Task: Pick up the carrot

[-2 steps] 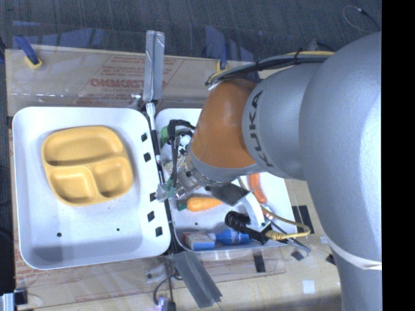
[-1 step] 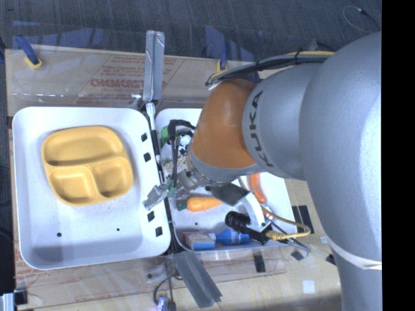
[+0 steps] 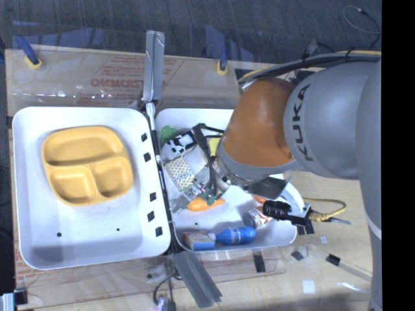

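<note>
The carrot (image 3: 200, 205) is a small orange piece lying in the right bin (image 3: 285, 238), near its left wall and towards the front. My gripper (image 3: 209, 192) comes down from the big grey and orange wrist and sits right over the carrot's right half, touching or nearly touching it. The carrot's left end sticks out from under the gripper. The carrot still appears to rest on the bin floor.
A yellow divided tray (image 3: 87, 162) lies in the left bin (image 3: 39, 238). In the right bin are a green item (image 3: 168, 133), a patterned packet (image 3: 181, 172), a blue bottle (image 3: 233, 236) and a small can (image 3: 259, 219). The arm hides the bin's right half.
</note>
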`<state>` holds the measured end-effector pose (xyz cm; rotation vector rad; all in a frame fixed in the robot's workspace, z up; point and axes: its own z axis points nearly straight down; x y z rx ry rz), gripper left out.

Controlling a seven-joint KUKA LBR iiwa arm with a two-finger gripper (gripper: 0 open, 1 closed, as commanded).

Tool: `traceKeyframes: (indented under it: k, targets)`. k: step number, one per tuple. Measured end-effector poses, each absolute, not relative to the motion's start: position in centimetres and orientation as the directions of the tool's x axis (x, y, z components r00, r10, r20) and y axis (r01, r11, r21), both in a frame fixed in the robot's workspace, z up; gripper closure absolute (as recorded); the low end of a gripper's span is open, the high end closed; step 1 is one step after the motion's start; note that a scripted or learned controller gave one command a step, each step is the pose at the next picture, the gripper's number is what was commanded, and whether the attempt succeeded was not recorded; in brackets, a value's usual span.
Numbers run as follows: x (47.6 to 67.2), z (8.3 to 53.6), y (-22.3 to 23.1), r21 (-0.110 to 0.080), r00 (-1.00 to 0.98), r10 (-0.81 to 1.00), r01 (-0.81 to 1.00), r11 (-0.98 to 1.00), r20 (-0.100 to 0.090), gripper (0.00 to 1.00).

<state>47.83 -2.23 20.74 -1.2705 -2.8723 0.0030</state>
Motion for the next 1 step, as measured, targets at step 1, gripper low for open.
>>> traceKeyframes:
  k: [1]
  targets:
    - [47.74,18.81,-2.08,-0.002,-0.898,0.440,0.440,0.898,0.005,0.00]
